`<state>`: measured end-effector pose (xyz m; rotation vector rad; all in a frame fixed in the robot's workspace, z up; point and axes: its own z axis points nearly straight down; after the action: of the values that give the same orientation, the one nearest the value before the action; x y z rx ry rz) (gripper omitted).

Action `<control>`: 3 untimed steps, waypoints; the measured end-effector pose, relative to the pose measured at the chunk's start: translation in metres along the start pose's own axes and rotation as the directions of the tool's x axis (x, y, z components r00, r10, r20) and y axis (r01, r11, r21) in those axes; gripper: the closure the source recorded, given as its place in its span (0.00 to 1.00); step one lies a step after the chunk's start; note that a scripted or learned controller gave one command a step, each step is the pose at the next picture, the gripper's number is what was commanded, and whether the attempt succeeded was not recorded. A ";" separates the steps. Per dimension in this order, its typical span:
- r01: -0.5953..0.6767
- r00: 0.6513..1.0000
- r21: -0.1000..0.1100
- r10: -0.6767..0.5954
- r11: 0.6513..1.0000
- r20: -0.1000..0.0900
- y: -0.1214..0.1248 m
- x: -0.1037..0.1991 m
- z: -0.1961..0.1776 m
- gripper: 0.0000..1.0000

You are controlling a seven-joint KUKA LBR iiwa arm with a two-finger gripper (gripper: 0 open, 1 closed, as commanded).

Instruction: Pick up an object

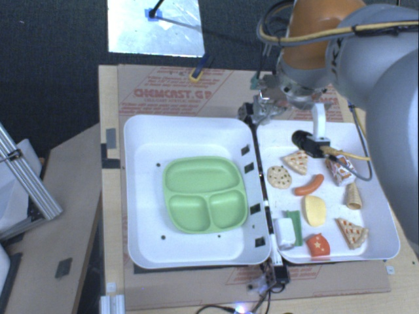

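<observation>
The right bin (376, 241) holds several toy foods: a cookie (279, 176), a pizza slice (296, 162), a sausage (309, 185), a yellow piece (315, 210), a cone (353, 195), a second pizza slice (351, 232), a red piece (318, 244), a white and green piece (288, 231) and a red and white packet (340, 170). My gripper (283, 124) hangs over the far left corner of this bin, just beyond the pizza slice and cookie. I see nothing held in it.
The left bin (141, 175) contains a green divided tray (203, 193). A black hinged divider (255, 175) runs between the bins. The grey arm (380, 64) covers the far right of the bench. A shiny sheet (156, 18) lies beyond the bins.
</observation>
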<state>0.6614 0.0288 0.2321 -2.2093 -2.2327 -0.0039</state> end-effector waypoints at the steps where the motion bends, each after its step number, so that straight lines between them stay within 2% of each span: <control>1: -0.002 1.000 0.003 0.002 1.000 0.001 -0.024 0.044 0.011 1.00; 2: -0.003 1.000 -0.001 0.003 1.000 0.001 -0.016 0.056 -0.003 1.00; 3: -0.006 1.000 0.000 0.006 1.000 0.002 -0.010 0.054 0.015 1.00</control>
<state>0.6509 0.0827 0.2176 -2.2167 -2.2278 -0.0011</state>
